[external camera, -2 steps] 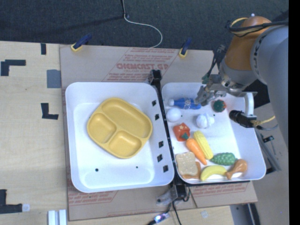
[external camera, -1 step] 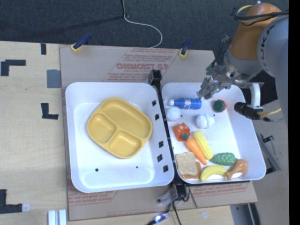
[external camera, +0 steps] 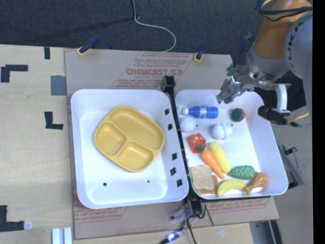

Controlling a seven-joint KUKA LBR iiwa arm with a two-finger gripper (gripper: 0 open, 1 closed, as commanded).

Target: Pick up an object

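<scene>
**Hovering Over the Toy Food**

Hanging at upper right of the frame, gripper (external camera: 227, 95) above the far edge of the right bin (external camera: 269, 151); finger state impossible to tell. Nothing seen held. Crowded below: blue bottle (external camera: 201, 112), carrot (external camera: 213, 162), corn (external camera: 220, 156), banana (external camera: 231, 186). Yellow tray (external camera: 129, 138) alone in left bin (external camera: 86, 136), probably a drop spot.

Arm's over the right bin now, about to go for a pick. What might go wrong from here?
Two risks, as I judge it. The tool hangs near the far rim of the right bin, so a descent may clip that wall. The bottle lies on its side and may roll away. At the near end, the corn, carrot and banana crowd together, so one could get nudged or grabbed along.
</scene>
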